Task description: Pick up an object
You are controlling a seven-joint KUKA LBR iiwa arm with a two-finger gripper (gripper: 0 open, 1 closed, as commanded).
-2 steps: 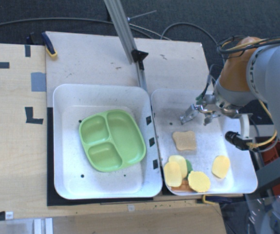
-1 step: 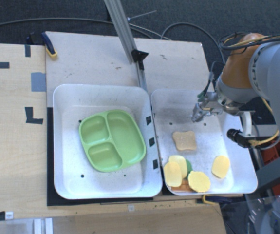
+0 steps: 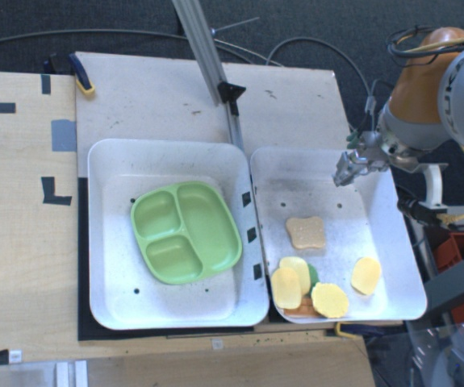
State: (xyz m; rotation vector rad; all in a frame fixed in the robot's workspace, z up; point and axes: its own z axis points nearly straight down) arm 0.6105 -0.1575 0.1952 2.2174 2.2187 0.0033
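— On the left?
— A white bin [image 3: 102, 240], with a green plate [image 3: 186, 232] lying flat inside. Three sections in the plate.

— Next to that?
— Another white bin [image 3: 401, 289], touching the first one side by side. A tan slice of bread [image 3: 306, 233] near the middle of the floor. Closer to the front edge, a bunch of yellow pieces [image 3: 296, 284] packed together, touching one another, with a bit of green [image 3: 313, 274] peeking out between them. One more yellow piece [image 3: 365, 276] a little to the right, apart from the bunch.

— And on the right?
— A grey and orange arm [image 3: 425, 87] reaching in. The gripper [image 3: 346, 170] up over the back right corner of the second bin, well apart from the bread and the yellow pieces.

— Holding anything?
— Nothing seen between the fingers. Open or closed? Cannot tell, too small and blurry.
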